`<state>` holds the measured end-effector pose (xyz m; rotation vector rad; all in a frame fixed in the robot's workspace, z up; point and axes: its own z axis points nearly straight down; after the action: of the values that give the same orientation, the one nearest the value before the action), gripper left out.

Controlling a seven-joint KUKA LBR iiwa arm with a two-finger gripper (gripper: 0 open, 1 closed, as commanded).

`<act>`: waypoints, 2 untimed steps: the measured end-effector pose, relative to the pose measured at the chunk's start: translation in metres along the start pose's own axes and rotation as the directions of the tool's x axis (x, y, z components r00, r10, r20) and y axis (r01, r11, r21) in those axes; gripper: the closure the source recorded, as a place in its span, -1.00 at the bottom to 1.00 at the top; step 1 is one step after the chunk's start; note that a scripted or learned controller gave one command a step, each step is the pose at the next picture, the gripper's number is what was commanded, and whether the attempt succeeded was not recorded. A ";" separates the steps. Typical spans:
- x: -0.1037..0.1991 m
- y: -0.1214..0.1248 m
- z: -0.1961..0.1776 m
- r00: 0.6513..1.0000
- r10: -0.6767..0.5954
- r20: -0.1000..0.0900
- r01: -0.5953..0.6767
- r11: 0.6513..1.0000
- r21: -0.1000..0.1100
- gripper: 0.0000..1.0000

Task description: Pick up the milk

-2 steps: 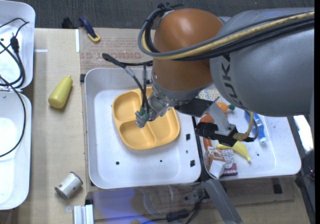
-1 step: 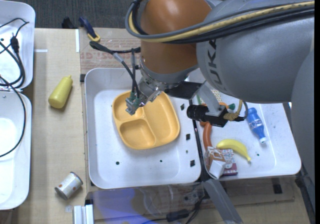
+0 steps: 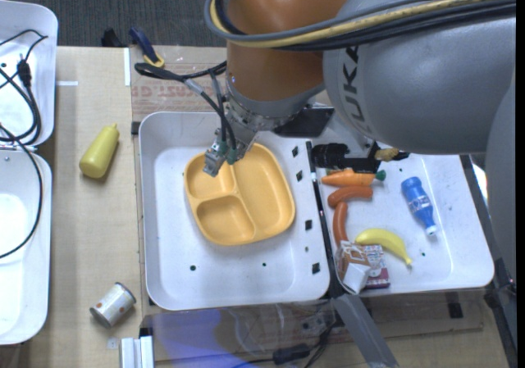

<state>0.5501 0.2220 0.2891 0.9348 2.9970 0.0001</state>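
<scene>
Looming closest to the lens, the arm (image 3: 394, 71) reaches in from the right, its orange band bulging over the left bin (image 3: 164, 276). Below the wrist the claw (image 3: 220, 155) hangs at the upper left rim of a yellow divided plate (image 3: 239, 196), which lies in that bin. Whether the claw is spread or pressed together cannot be told; nothing is seen gripped in it.

The milk (image 3: 361, 266), a small carton lying on its side, sits in the near left corner of the right bin (image 3: 467, 268), well apart from the claw. A banana (image 3: 385, 242) lies just beside it, with a sausage (image 3: 340, 223) close above and a carrot (image 3: 351, 179) further back. A blue bottle (image 3: 418, 204) lies toward the right.

Judging by this, the pick has not begun: the claw is over the wrong bin and would need to cross the divider. The carton's corner spot, against the wall and crowded by the banana, probably leaves little room for a clean grasp.

On the surface to the left lie a mustard bottle (image 3: 99, 152) and a can (image 3: 111, 304).
</scene>
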 end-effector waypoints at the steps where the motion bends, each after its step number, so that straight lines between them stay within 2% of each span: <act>1: -0.037 0.029 -0.112 0.955 -0.295 0.001 0.295 0.955 -0.001 1.00; 2: 0.003 0.006 -0.082 0.930 -0.367 -0.002 0.367 0.930 0.001 1.00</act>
<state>0.5509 0.2286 0.3716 0.3587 3.1208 -0.0020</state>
